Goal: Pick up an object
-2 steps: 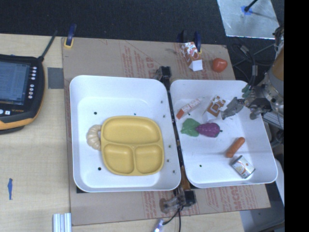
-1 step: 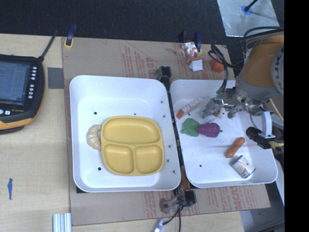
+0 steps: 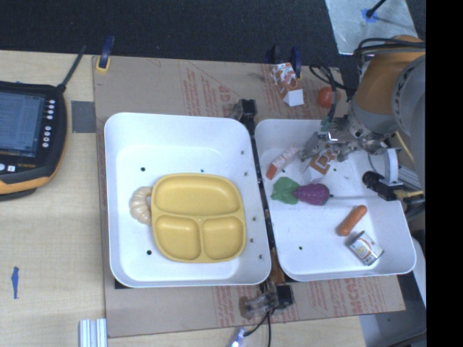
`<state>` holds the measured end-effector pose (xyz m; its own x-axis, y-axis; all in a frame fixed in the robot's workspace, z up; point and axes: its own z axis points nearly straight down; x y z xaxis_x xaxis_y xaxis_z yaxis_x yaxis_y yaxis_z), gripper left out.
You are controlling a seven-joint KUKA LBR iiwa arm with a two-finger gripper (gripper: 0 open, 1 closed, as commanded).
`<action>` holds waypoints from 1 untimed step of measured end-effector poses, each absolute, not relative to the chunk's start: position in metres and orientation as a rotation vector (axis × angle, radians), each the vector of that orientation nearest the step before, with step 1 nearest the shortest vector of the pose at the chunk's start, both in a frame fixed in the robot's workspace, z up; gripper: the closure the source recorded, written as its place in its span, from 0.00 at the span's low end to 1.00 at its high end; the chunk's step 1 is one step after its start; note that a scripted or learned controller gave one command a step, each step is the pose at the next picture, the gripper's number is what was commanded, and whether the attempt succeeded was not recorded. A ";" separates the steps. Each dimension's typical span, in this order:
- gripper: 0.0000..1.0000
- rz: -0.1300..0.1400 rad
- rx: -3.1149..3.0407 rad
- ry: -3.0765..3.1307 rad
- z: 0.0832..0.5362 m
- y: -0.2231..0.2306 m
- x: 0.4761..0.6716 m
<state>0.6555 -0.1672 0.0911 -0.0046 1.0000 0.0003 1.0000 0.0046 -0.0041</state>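
At the right bin's (image 3: 405, 262) far edge, the jaws (image 3: 325, 149) hang over a small orange carton (image 3: 320, 164); their spread is unclear. Nearer lie an eggplant (image 3: 312, 193) and carrot (image 3: 351, 220).

A single fixed camera is mounted above the surface (image 3: 51, 251) and looks down at a slant. The far edge of the surface and a strip of dark floor (image 3: 181, 9) lie along the top of the frame. Both white bins fall within the field of view: the left bin (image 3: 123, 143) near frame centre, the right bin (image 3: 391, 255) toward the right edge. The arm (image 3: 387, 78) enters from the right. Distance is moderate; small items in the bins remain distinguishable.
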 end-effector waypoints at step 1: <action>0.00 0.006 -2.215 -2.224 0.092 -0.151 0.609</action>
